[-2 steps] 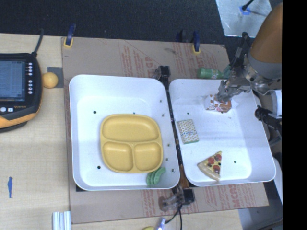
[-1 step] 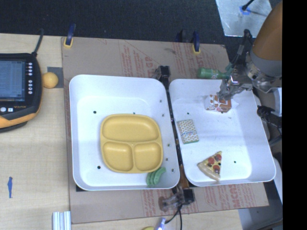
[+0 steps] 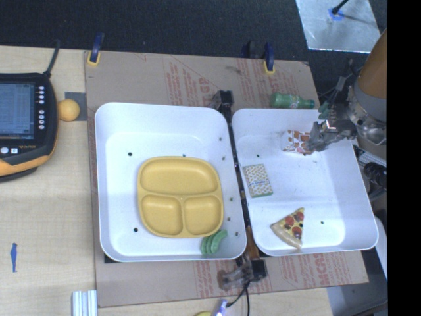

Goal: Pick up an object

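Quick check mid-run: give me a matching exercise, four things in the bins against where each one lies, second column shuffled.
Things:
1. yellow divided plate
2. pizza slice toy
3. green toy
4. patterned card

Places:
A. left bin, front edge, right of the middle
B. right bin, near its left wall
C. middle of the left bin
D. right bin, near its front edge

Pairs: 1-C, 2-D, 3-A, 4-B
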Action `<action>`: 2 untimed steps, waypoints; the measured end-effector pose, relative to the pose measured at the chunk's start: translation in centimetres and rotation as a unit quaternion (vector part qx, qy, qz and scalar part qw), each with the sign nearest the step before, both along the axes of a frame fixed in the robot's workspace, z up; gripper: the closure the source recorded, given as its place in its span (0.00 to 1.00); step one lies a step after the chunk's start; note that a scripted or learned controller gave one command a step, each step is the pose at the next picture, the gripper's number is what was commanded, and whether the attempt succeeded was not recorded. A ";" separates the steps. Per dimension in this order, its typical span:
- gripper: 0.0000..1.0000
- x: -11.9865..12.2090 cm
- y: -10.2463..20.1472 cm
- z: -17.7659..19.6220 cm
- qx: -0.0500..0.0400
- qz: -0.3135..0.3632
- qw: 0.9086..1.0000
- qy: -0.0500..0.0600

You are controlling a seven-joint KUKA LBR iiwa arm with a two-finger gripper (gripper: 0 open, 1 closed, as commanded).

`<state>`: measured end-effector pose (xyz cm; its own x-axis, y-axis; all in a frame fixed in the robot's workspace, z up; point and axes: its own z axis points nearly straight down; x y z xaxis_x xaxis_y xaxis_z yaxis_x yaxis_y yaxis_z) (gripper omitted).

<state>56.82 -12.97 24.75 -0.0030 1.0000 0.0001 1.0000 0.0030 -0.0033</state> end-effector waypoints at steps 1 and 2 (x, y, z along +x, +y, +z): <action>1.00 0.0 0.0 1.0 0.000 0.001 1.000 0.001; 1.00 1.7 -2.0 -1.6 -0.001 0.000 1.000 0.000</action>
<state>58.53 -14.97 23.16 -0.0031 1.0000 -0.0013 1.0000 0.0031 -0.0041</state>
